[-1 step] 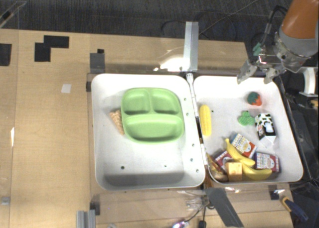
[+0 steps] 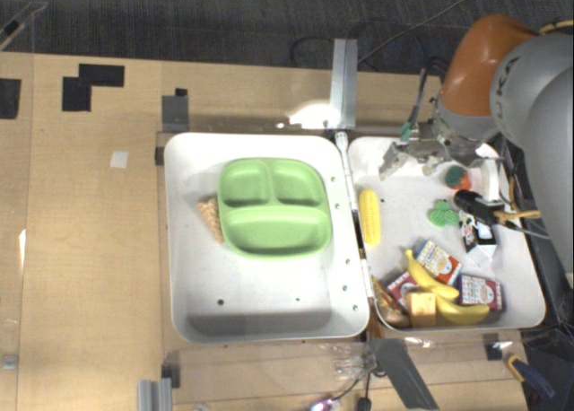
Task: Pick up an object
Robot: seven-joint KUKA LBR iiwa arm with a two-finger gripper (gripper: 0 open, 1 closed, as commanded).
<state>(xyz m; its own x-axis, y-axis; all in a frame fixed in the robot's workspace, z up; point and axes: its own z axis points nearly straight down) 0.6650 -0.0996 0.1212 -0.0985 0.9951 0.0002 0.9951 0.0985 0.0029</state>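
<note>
My gripper [image 2: 409,160] hangs over the far end of the right bin [image 2: 529,310], its two grey fingers [image 2: 388,163] spread open with nothing between them. A yellow corn cob [image 2: 369,216] lies along the bin's left wall, below and left of the gripper. A small green toy [image 2: 441,214] sits just below the gripper's right side. At the bin's near end lie bananas [image 2: 441,291], two small printed cartons [image 2: 437,262] [image 2: 478,291] and a yellow block [image 2: 423,308].
In the left bin [image 2: 260,319] a green divided plate [image 2: 273,207] rests, with a tan crumbly piece [image 2: 210,216] poking out at its left edge. A metal post [image 2: 344,77] stands behind the wall between the bins. The arm's orange band [image 2: 480,55] looms at the upper right.
</note>
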